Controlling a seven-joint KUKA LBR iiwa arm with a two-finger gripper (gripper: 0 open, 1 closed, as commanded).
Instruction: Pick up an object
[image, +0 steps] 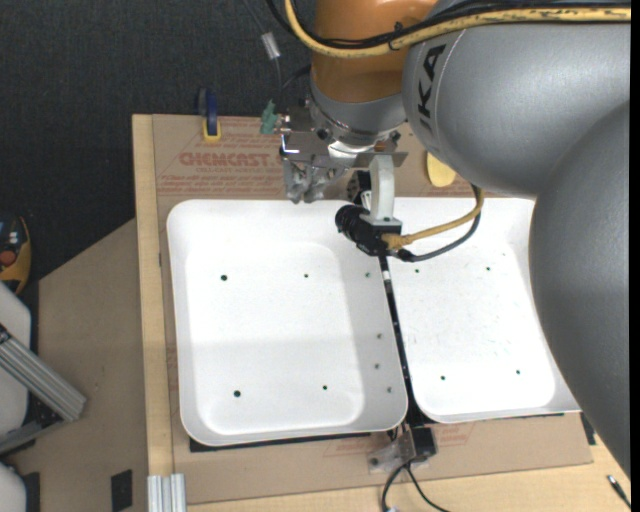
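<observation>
Over the far rim of the left bin (182, 300), close to the corner it shares with the right bin (480, 400), hangs the wrist (335, 135) of the grey arm (540, 120), with the orange band (355, 45) just above it. The metal hardware under the wrist is crowded and partly in shadow, so whether the jaws are open or shut cannot be told, and nothing can be made out between them. A white bracket (380, 192) drops from the wrist to a black fitting (360, 228), and from there a yellow hose (450, 228) curves over the far end of the right bin and up toward the arm. A thin black cable (396, 320) runs along the seam where the two bins touch, down to a small connector (412, 445) at the near edge. Both bins lie on a brown board (225, 157) printed with "CHEMCAST" on the counter, and each white floor carries a few small dark dots (224, 278). A blue clamp (209, 108) and a green clamp (268, 118) sit at the board's far edge. An aluminium rail (40, 378) lies off to the left. Where the object to be picked lies cannot be told from this view.
</observation>
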